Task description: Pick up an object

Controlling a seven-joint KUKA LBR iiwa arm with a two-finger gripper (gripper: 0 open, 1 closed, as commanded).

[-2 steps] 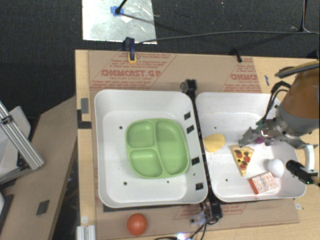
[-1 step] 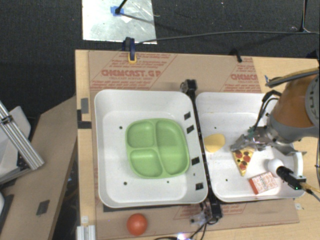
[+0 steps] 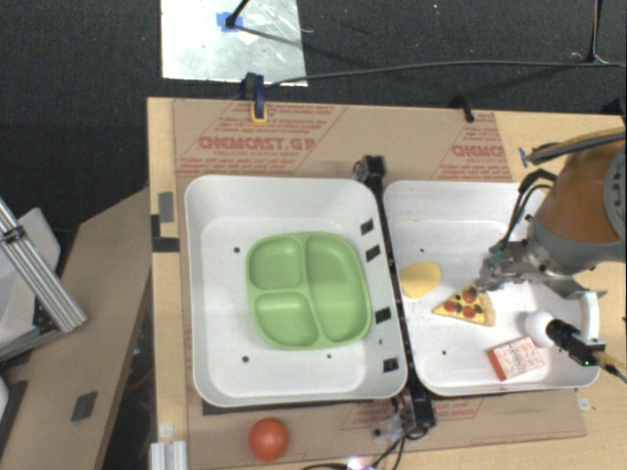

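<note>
a: what is seen, largest first?
b: a smooth green divided tray point(image 3: 309, 290) in the left bin point(image 3: 211, 262); in the right bin point(image 3: 441, 213), a flat pizza slice point(image 3: 465, 307) beside a yellow disc point(image 3: 421, 279), white floor bare behind them.
a: and the arm?
b: the gripper point(image 3: 487, 280) is angled down just above the slice; jaw state cannot be told.
</note>
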